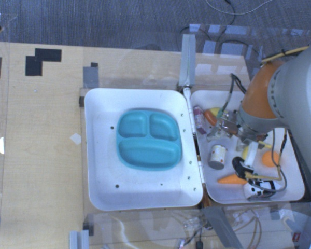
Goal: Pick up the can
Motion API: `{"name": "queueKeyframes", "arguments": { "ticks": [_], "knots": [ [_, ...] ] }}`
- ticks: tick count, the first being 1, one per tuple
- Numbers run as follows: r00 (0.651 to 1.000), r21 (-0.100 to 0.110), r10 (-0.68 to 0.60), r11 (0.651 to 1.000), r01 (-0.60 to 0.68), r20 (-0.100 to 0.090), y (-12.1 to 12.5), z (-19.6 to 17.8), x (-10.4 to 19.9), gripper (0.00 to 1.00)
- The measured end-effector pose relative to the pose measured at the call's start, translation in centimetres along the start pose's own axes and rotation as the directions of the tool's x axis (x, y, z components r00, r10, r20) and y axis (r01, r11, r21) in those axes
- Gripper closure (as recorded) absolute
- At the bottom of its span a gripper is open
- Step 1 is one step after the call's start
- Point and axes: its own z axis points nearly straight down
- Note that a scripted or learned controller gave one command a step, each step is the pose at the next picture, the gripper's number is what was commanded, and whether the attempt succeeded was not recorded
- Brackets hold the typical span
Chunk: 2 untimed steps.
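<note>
The can [216, 156] is a small pale cylinder with a dark lower end. It lies in the right bin [295, 191], near that bin's left wall. My gripper [223, 127] hangs over the same bin, just above and slightly right of the can in the view. Cables and the grey wrist with its orange band [259, 95] cover much of the gripper. Nothing can be seen held in it.
Around the can lie a pink bottle [198, 118], a yellow and red toy [213, 113], an orange carrot [231, 179], an orange ball [270, 158], a white tube [250, 152] and a black and white object [258, 189]. The left bin [101, 185] holds a blue divided plate [148, 140].
</note>
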Motion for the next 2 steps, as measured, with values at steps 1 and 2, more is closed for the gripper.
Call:
{"name": "queueKeyframes", "arguments": {
  "ticks": [1,2],
  "knots": [
    [0.993,-0.006,0.12,0.993,-0.12,-0.002,-3.9,-0.1,-1.2,0.0],
    [0.933,-0.026,0.359,0.933,-0.359,-0.013,-6.6,-0.5,-3.1,0.0]
  ]
}}
